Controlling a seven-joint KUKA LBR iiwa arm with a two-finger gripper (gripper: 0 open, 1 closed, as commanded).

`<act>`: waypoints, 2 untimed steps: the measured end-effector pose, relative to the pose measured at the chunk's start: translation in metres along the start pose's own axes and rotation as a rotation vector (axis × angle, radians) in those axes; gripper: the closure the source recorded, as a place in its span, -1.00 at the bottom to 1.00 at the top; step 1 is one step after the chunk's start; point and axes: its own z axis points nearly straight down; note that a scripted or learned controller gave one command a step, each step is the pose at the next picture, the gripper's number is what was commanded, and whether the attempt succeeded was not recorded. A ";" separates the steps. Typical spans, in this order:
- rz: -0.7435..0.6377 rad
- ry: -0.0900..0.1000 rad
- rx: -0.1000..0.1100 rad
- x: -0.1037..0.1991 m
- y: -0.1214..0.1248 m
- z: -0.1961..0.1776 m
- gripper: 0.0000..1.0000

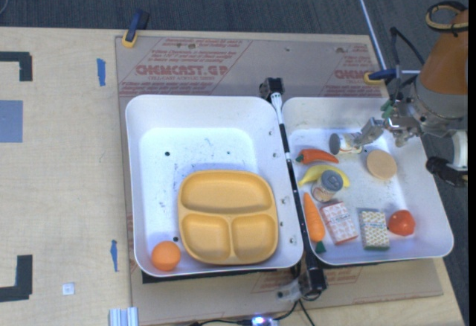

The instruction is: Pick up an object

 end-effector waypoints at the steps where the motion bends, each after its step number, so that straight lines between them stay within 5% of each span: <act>1: 0.000 -0.009 -0.019 0.031 -0.035 0.043 -1.00; 2: 0.002 -0.017 -0.035 0.028 -0.031 0.028 1.00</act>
